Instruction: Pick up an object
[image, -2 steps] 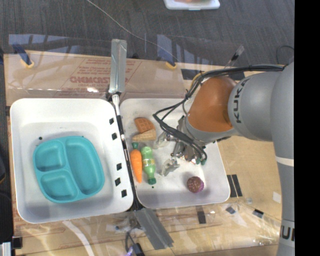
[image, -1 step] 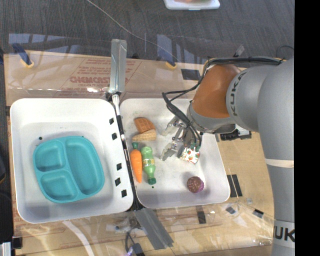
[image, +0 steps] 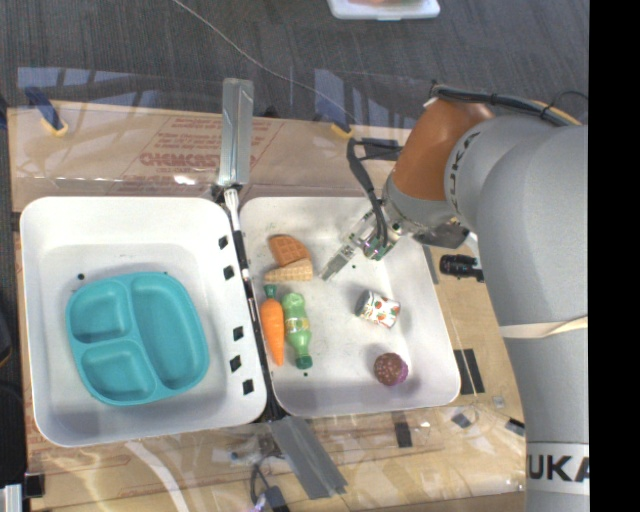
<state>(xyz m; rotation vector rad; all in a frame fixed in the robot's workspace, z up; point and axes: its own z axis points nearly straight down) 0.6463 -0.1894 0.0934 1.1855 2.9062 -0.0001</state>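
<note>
My claw (image: 345, 257) hangs over the right bin (image: 425, 385), right of the bread (image: 288, 248); I can't tell its spread.

Right bin (image: 420, 385): items crowd the left wall. Carrot (image: 273, 328) and green bottle (image: 295, 327) lie side by side, touching or nearly so, the carrot close against the divider (image: 238, 280) between bins; little room to pass on that side. Waffle-like piece (image: 288, 247) and wedge (image: 289, 270) sit just above them, touching each other. Small printed carton (image: 379, 309) and dark red round fruit (image: 391, 369) lie apart from the rest, open floor around each. Bare floor runs down the bin's middle. Gripper (image: 345, 256) and arm (image: 500, 190) occupy the upper right corner (approach from there blocked). Left bin (image: 40, 230): teal compartment tray (image: 137, 336) fills the centre; bare margin along the walls.
</note>
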